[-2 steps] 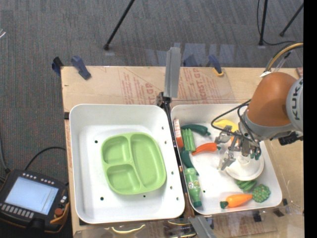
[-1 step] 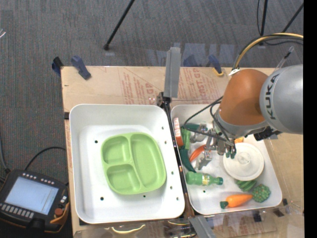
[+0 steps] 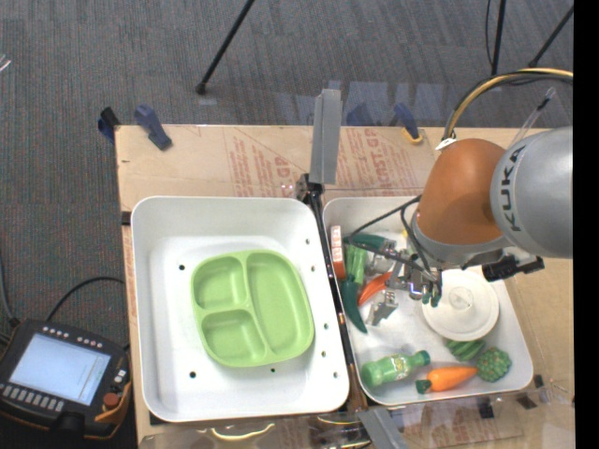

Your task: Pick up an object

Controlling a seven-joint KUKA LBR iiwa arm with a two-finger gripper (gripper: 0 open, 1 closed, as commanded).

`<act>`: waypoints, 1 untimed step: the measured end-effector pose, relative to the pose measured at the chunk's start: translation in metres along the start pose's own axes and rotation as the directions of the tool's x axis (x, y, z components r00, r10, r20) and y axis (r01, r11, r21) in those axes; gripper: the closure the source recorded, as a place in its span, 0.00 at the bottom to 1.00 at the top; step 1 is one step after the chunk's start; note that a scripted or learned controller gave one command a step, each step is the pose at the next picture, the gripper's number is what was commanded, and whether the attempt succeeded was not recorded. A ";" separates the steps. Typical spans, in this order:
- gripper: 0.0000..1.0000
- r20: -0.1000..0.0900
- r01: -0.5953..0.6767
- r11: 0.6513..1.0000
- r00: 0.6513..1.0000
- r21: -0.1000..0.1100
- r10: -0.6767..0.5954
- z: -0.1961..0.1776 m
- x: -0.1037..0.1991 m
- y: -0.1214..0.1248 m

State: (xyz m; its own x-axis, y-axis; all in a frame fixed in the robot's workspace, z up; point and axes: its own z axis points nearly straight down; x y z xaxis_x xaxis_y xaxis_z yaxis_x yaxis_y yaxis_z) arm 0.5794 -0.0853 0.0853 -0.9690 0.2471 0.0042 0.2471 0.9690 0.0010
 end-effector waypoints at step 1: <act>0.00 0.001 -0.105 0.994 0.994 0.000 0.105 0.000 0.000 0.002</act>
State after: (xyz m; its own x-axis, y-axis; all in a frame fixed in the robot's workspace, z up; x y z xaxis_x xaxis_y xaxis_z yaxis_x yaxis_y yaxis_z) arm 0.5800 -0.0830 0.0853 -0.9377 0.3473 0.0030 0.3474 0.9377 0.0008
